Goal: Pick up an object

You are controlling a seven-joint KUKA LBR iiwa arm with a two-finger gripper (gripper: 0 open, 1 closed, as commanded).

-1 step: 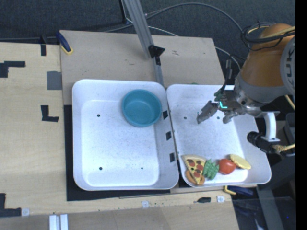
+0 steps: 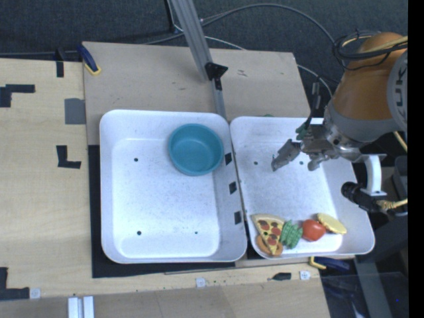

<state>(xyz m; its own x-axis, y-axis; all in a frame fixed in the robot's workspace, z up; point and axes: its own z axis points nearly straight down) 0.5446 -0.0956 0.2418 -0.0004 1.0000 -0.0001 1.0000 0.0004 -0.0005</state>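
Note:
My gripper (image 2: 296, 159) hangs over the middle of the right bin (image 2: 265, 138), its two dark fingers spread apart with nothing between them. Along the near edge of that bin lie a pizza slice toy (image 2: 267, 232), a green leafy toy (image 2: 290, 233), a red tomato toy (image 2: 313, 230) and a yellow piece (image 2: 331, 223). These toys sit well below the gripper in the view, apart from it. A blue bowl (image 2: 195, 149) stands upright in the far right part of the left bin (image 2: 126, 197).
A grey pole (image 2: 196, 38) slants down from the top to the junction between the bins. The orange and grey arm (image 2: 371, 91) fills the right side above the right bin. Cables run behind the bench.

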